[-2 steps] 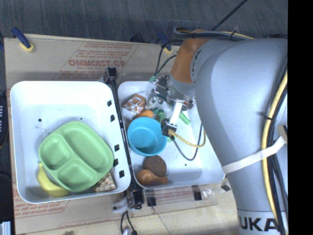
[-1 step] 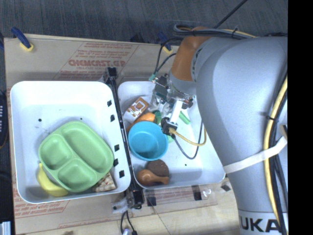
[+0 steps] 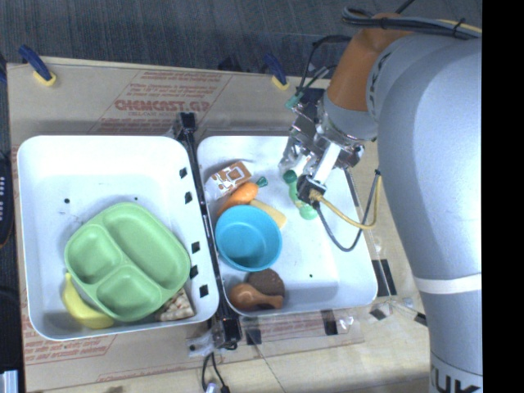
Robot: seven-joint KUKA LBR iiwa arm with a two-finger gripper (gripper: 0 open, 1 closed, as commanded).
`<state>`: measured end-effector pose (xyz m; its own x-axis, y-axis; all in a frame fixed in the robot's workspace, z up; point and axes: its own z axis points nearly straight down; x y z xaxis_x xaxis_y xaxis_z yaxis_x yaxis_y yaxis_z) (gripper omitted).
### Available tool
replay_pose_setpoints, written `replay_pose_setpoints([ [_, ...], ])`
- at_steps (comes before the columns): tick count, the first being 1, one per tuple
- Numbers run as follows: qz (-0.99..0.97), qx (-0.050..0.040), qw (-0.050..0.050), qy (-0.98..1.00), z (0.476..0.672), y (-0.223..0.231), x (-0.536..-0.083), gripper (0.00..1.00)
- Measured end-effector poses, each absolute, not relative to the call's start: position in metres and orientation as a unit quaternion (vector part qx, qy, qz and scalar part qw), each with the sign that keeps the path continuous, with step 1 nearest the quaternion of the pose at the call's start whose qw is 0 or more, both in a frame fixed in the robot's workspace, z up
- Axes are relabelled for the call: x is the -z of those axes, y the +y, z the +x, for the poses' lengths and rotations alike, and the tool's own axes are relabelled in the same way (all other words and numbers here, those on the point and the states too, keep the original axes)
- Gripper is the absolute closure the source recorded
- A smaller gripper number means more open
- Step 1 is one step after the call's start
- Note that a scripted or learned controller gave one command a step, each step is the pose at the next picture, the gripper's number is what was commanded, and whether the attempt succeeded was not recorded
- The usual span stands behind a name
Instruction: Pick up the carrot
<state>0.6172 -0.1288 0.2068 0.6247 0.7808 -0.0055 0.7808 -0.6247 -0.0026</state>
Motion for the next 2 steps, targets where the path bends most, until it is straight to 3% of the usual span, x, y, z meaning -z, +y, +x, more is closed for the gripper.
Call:
replay_pose_setpoints([
  [1, 0.906, 0.0011, 0.002, 0.422, 0.633, -0.095, -0.106, 1.00],
  [2, 0.880, 0.0044, -0.003, 0.475, 0.557, -0.095, -0.091, 1.00],
])
